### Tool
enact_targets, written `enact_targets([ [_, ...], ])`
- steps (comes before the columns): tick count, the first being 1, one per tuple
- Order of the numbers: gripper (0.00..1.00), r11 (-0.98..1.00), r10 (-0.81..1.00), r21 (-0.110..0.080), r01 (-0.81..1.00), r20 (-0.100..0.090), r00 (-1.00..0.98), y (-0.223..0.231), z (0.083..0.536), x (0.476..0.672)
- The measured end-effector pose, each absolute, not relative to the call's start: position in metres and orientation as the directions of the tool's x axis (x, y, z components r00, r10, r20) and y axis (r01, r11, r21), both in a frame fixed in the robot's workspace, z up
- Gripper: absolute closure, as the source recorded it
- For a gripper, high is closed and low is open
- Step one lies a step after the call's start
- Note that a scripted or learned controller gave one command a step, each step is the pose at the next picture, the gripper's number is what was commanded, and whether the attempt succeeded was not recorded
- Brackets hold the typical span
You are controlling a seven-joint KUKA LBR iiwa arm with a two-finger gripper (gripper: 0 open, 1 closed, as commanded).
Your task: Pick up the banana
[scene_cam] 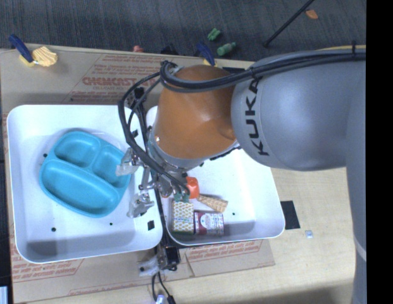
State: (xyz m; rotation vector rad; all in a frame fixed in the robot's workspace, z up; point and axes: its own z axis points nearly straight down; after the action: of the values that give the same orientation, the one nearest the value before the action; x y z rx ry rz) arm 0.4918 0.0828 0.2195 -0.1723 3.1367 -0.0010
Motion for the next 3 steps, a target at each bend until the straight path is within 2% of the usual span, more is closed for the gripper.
enact_targets([
  [1, 0.00, 0.974, -0.226, 0.000, -0.226, 0.000, -0.974, 0.138, 0.092, 0.509],
  [2, 0.00, 0.998, 0.065, -0.009, 0.065, 0.067, -0.996, 0.170, 0.088, 0.582],
  [3, 0.00, 0.939, 0.343, -0.001, 0.343, -0.002, -0.939, 0.090, 0.206, 0.578],
])
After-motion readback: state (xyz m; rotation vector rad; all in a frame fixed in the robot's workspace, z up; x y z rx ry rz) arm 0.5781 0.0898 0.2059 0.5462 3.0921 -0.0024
